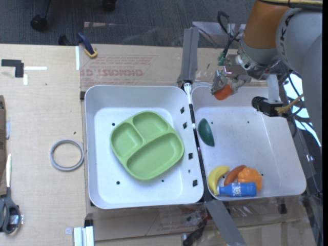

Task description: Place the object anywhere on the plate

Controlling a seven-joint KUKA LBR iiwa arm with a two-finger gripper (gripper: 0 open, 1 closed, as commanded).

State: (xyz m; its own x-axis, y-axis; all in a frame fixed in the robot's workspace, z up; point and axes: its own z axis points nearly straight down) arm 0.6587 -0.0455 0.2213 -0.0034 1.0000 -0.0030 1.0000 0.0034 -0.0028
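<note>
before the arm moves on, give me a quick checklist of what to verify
1. Object in the gripper: ok, a small orange-red object sits between its fingers.
2. Object lifted free of the right bin: looks ok, it hangs over the bin's far edge.
3. Green divided plate in the left bin: ok, lying flat, all three compartments bare.
4. Path over the divider between the bins: cannot tell how high the object hangs.
5. Other items out of the way: ok, the dark green piece, banana, orange and blue bottle lie in the right bin.

Tape ring [66, 155] and what may be scissors [8, 212] lie on the bench.
</note>
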